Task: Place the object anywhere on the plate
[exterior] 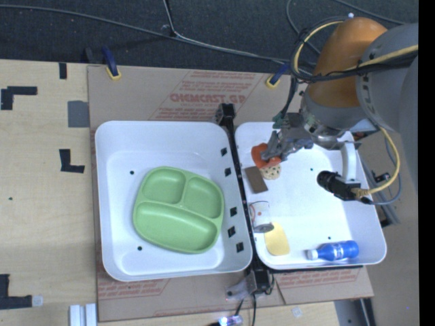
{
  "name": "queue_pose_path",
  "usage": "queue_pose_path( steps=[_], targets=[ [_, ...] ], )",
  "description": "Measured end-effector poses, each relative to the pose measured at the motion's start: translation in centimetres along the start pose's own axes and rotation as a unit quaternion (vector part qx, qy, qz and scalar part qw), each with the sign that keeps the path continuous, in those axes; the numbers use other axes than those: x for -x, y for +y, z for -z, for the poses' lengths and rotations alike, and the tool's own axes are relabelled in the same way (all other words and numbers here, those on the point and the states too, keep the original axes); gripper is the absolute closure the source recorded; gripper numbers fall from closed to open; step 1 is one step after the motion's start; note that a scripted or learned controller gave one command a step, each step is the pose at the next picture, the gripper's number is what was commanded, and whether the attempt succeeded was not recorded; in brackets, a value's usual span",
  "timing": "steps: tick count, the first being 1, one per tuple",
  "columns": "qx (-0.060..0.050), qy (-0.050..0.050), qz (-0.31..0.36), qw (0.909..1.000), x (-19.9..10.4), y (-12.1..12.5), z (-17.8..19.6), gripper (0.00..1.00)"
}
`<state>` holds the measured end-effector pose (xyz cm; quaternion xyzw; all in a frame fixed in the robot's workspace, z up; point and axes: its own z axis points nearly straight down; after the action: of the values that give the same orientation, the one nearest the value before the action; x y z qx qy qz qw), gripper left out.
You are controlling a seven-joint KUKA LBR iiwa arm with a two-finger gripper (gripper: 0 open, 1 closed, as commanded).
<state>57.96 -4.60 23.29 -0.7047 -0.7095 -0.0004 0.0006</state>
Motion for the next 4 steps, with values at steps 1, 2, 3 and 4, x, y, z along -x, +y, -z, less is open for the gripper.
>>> queue_pose_path(
  steps=[1, 2, 3, 4],
  targets=[
    [-0.001, 0.000, 0.000, 1.0000, -5.1, 0.8, -1.4, 1.00],
    [-0.001, 0.000, 0.000, 1.0000, -10.7, 2.5, -2.0, 1.00],
    [0.000, 0.000, 0.000, 1.0000, -15.7, 2.6, -0.2, 1.00],
    [-0.001, -0.001, -0.002, 1.0000, -16.6, 2.9, 0.0, 1.00]
  ],
)
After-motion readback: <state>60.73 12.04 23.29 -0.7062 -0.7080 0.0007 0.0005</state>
